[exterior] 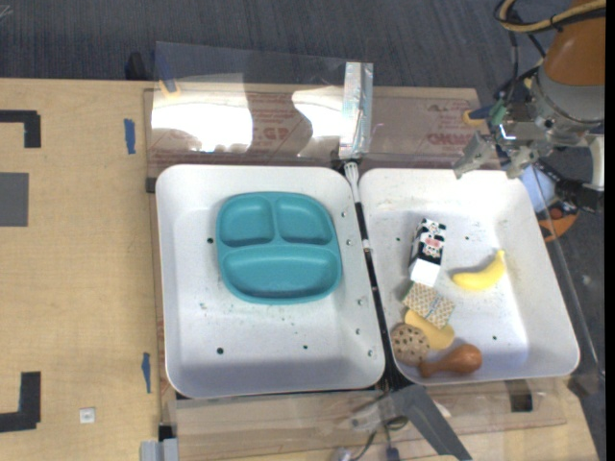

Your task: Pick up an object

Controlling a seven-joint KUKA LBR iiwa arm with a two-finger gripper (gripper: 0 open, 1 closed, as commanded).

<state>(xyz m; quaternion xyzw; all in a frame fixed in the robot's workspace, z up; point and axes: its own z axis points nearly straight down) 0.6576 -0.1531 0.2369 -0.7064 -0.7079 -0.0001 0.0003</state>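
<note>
The right bin [538, 257] holds several small objects. A black-and-white carton [430, 246] lies near its middle, and a yellow banana [480, 273] is just right of it. Below them sit a checkered cracker [430, 306], a round cookie [410, 342] and a brown drumstick-shaped piece [454, 360]. My gripper [492, 157] hangs over the bin's far right rim, well above and apart from all of them. Its fingers are spread open with nothing between them.
The left bin [183, 286] carries a teal divided plate [279, 246]. A clear plastic sheet with a taped upright edge [356, 113] stands behind the bins. A brown board [67, 257] lies to the left. Cables loop near the arm at the upper right.
</note>
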